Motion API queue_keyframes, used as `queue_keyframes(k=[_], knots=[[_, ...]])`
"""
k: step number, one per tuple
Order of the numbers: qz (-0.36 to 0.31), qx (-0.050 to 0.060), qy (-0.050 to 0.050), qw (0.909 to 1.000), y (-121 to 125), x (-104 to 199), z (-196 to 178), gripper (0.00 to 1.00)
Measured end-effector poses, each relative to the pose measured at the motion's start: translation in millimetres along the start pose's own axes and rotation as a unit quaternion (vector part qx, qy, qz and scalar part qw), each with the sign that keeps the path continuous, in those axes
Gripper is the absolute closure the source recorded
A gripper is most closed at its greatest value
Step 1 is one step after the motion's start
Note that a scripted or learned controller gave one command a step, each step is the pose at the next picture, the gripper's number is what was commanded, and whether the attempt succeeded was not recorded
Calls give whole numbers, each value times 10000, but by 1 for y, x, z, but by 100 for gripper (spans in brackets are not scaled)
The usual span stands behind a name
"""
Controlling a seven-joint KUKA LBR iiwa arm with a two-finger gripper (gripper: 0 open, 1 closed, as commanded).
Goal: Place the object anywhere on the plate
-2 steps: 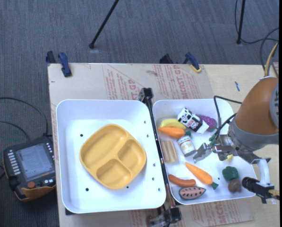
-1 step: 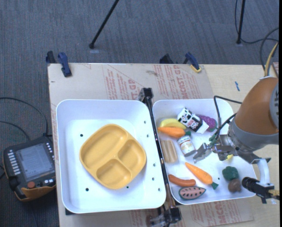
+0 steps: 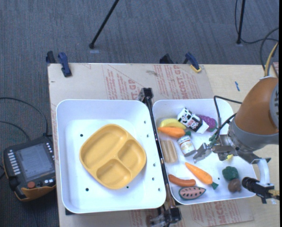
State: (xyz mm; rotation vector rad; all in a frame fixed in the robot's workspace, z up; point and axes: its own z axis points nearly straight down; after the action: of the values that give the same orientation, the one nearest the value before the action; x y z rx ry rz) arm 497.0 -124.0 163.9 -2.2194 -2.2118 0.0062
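Observation:
A yellow three-compartment plate [image 3: 112, 156] lies in the left white bin [image 3: 67, 126] with nothing on it. My gripper [image 3: 202, 152] hangs low over the middle of the right bin [image 3: 226, 200]. It is just right of a small white-lidded jar [image 3: 185, 145] and above an orange carrot [image 3: 199, 173]. No object can be made out in its grasp. The arm's orange band [image 3: 259, 110] covers the bin's right side.
The right bin also holds a banana [image 3: 171, 123], a second carrot [image 3: 174, 131], a cow-patterned carton [image 3: 189, 118], a purple eggplant [image 3: 208, 123], a tan wafer [image 3: 169, 151], a red sausage [image 3: 182, 180], a watermelon slice [image 3: 192, 192] and broccoli [image 3: 230, 173]. A pendant [image 3: 29, 167] lies left of the bench.

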Motion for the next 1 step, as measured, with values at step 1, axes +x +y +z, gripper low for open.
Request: queue_keyframes(k=[1], knots=[[0,0,0,10000,0,0,0,0]])
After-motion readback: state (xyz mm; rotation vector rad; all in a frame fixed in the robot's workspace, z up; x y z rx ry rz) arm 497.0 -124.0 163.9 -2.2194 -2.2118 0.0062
